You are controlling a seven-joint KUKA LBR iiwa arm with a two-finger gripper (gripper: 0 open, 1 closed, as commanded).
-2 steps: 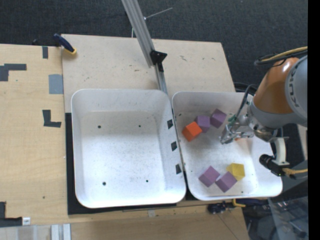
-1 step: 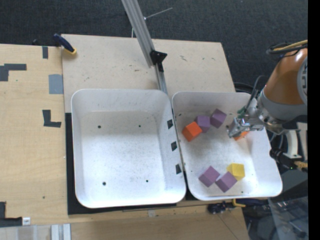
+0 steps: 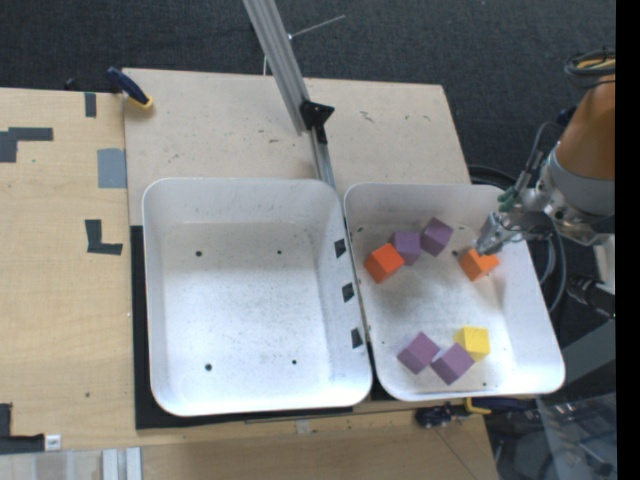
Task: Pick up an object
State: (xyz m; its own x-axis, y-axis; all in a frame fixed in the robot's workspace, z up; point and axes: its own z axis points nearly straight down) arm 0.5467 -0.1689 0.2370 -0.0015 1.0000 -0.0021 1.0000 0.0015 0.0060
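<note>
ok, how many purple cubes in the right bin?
4. Two side by side near the top, and; two touching near the bottom, and, by the yellow cube. None looks hidden.

White bins (image 3: 245, 193) hold orange (image 3: 384, 261), purple (image 3: 419, 351) and yellow cubes (image 3: 475, 341).

gripper (image 3: 490, 242) touching orange cube (image 3: 478, 264) in right bin (image 3: 520, 353)

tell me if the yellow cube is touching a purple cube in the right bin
Touching. The camera view shows the yellow cube pressed against the purple cube just below it, with no white floor between them.
</note>
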